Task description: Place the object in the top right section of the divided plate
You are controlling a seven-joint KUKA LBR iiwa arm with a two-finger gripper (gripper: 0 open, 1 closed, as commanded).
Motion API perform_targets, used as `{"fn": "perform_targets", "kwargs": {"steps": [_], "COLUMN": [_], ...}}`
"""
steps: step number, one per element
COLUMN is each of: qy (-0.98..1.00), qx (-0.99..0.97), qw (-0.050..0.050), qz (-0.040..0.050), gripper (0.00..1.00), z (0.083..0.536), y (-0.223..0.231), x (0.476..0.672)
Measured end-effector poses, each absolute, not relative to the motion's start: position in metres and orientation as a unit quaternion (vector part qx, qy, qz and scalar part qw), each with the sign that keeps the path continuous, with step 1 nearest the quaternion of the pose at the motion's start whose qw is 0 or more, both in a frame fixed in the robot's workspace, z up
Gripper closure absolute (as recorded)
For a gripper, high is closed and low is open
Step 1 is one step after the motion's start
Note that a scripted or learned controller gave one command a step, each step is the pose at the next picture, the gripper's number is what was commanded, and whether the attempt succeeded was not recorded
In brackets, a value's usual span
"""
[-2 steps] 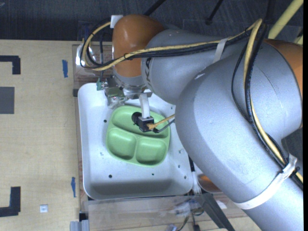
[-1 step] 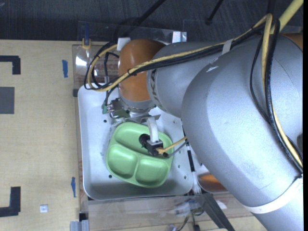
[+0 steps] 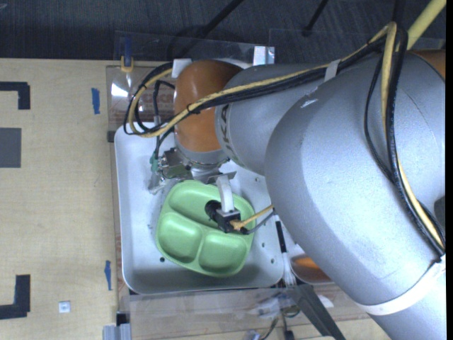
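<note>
A light green divided plate (image 3: 185, 234) lies in the left white bin (image 3: 134, 211), toward its front. Its raised ridges split it into three sections. My gripper (image 3: 190, 168) hangs over the plate's far edge, under the orange wrist band. The wrist hides its tips, and whether anything is held cannot be made out. No loose object is visible on the plate's exposed sections.
The grey arm (image 3: 340, 168) covers most of the right bin and the right part of the left bin. An orange thing (image 3: 310, 266) peeks out below the arm in the right bin. Bare bin floor lies left of the plate. Wooden bench stretches to the left.
</note>
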State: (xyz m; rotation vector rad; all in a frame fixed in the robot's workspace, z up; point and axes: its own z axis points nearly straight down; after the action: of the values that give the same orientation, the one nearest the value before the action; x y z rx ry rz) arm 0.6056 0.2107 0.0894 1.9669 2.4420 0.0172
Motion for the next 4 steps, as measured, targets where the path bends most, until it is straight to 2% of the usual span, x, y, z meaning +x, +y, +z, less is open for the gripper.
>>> {"fn": "perform_targets", "kwargs": {"steps": [1, 2, 3, 4], "qy": [0.778, 0.778, 0.822, 0.845], "qx": [0.629, 0.629, 0.57, 0.534], "qw": [0.004, 0.005, 0.0, 0.005], "qz": [0.0072, 0.007, 0.0017, 0.0141], "gripper": [1.0, 0.0, 0.0, 0.0], "z": [0.101, 0.101, 0.088, 0.114], "y": [0.21, 0.21, 0.208, 0.173], "x": [0.607, 0.607, 0.64, 0.588]}}
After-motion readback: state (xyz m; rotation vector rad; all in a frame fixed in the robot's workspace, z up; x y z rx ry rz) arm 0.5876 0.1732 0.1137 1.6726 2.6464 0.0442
